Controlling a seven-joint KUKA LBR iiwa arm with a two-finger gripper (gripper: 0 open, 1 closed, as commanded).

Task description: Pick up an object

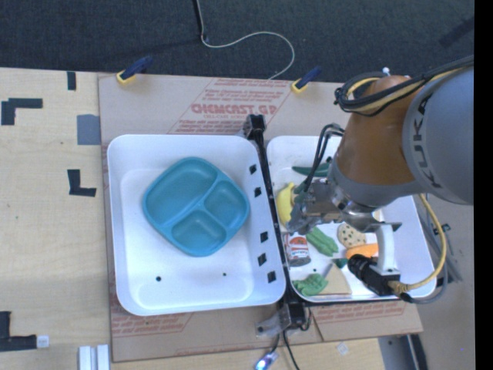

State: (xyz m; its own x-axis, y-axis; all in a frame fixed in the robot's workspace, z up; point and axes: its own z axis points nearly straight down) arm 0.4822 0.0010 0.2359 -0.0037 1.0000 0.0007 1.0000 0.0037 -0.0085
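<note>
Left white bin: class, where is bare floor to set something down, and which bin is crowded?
Bare floor lies along the left white bin's front edge, below the blue sectioned plastic plate. The right white bin is crowded with small items under the arm.

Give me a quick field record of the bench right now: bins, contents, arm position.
left bin: holds a blue divided plate
right bin: holds small items, among them a yellow piece, a small can, a green piece and a spotted biscuit
arm: reaches in from the right, over the right bin
gripper: low among the items, near the yellow piece
grasp: cannot tell
</note>
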